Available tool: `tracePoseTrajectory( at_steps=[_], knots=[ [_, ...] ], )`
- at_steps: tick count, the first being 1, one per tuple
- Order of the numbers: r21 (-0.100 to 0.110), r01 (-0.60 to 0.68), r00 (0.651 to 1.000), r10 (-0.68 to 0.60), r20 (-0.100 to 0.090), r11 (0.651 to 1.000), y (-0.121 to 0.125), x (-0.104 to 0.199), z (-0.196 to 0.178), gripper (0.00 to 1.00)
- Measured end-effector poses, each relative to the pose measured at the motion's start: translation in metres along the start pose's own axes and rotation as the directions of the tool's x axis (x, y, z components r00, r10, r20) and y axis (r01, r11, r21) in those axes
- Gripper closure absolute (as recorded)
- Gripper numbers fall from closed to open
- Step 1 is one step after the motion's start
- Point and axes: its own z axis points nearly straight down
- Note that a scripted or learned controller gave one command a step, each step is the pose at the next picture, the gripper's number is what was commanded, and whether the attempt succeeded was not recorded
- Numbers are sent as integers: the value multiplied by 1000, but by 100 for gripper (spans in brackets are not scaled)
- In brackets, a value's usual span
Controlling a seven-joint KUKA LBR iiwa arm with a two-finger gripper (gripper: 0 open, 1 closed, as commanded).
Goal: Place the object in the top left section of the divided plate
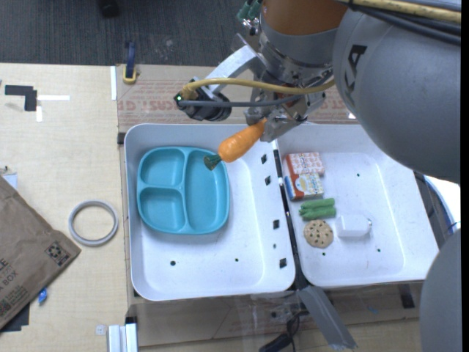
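1. The gripper (270, 128) pinches the carrot (239, 144) by its thick end, its jaws closed on it.
2. The carrot hangs tilted, its green tip over the blue divided plate (182, 190) near the right rim.
3. Released here, it likely lands in the wrong, larger section, or rolls off.

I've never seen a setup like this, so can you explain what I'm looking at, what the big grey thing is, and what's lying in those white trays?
One camera looks down on a bench at a slant. The big grey and orange shape is a robot arm reaching in from the right. Its pincer grips a toy carrot by one end, over the left white bin. That bin holds a blue divided plate. The right bin holds a small snack box, green pea pods, a cookie and a white block. A tape ring lies on the bench beside the bins.
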Motion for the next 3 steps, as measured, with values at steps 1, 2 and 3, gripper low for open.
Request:
tracePoseTrajectory(
  at_steps=[1, 2, 3],
  knots=[
    [0, -329, 944, 329, 0, 944, 26, -3, -1, 100],
    [0, -330, 944, 330, 0, 944, 25, 19, -1, 100],
    [0, -71, 997, 71, 4, 997, 58, -28, 93, 100]
  ],
)
